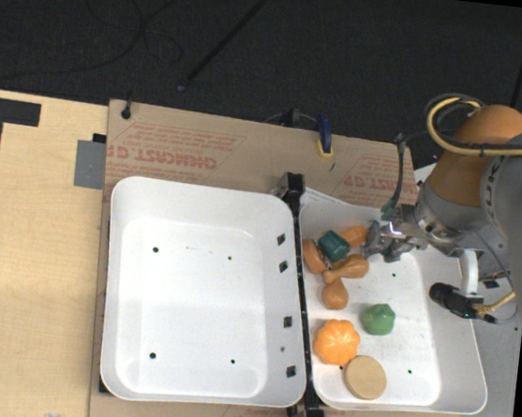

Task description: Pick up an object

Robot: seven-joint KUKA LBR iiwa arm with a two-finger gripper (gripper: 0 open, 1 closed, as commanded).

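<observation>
Basically cardboard-topped bench [211, 154] w/ two white bins [194, 289], dark floor behind; jaws [387, 239] state unclear.

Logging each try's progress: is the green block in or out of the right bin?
In. The green block lies on the right bin floor, between the orange pumpkin-like piece and the hand.

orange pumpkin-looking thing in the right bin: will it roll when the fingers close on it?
The orange pumpkin looks round and ribbed, so it may roll if nudged off-centre. The tan disc touching it might block that side. Probably light, likely a toy.
</observation>
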